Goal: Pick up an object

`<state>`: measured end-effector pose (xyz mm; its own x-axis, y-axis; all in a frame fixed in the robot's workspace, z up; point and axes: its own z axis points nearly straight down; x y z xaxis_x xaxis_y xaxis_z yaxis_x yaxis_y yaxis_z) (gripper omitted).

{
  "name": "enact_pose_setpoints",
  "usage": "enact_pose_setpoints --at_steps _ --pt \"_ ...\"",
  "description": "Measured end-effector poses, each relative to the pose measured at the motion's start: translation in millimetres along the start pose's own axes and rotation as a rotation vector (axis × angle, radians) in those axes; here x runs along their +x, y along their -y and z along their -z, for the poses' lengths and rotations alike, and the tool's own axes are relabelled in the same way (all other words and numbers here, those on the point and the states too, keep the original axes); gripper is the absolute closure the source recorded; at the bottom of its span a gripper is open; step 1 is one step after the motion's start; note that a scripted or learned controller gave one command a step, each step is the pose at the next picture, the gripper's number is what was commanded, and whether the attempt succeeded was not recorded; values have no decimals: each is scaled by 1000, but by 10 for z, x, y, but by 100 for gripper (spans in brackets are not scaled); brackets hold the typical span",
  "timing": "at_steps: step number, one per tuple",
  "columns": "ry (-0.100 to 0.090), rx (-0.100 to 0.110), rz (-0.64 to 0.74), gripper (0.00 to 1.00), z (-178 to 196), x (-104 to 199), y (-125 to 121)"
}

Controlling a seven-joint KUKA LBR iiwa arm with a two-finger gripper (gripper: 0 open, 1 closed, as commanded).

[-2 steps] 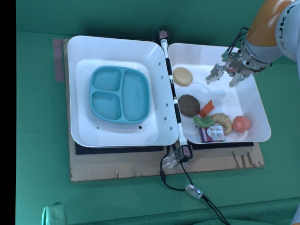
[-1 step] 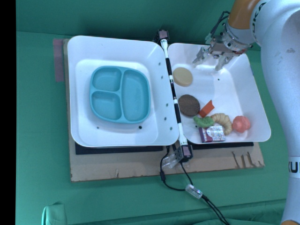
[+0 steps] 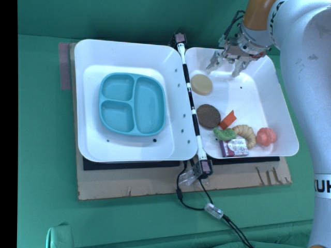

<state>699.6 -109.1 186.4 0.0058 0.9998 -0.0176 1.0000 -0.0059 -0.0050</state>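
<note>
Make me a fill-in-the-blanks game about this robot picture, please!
1. The blue plate with three sections sits in the ____ bin.
2. The gripper hangs over the right bin with its fingers ____.
3. The round tan cookie lies right next to a darker ____ patty.
4. The croissant lies between the green leafy toy and the ____ tomato.

Missing words: left; open; brown; red

Glossy white plastic bins (image 3: 129, 53)
</note>
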Motion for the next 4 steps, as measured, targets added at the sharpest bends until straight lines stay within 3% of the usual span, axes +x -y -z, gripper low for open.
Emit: enact_pose_setpoints --at_steps 2,4 --pt "-9 1 2 0 -3 -24 -4" --pt "-2 2 -2 0 0 45 -4"
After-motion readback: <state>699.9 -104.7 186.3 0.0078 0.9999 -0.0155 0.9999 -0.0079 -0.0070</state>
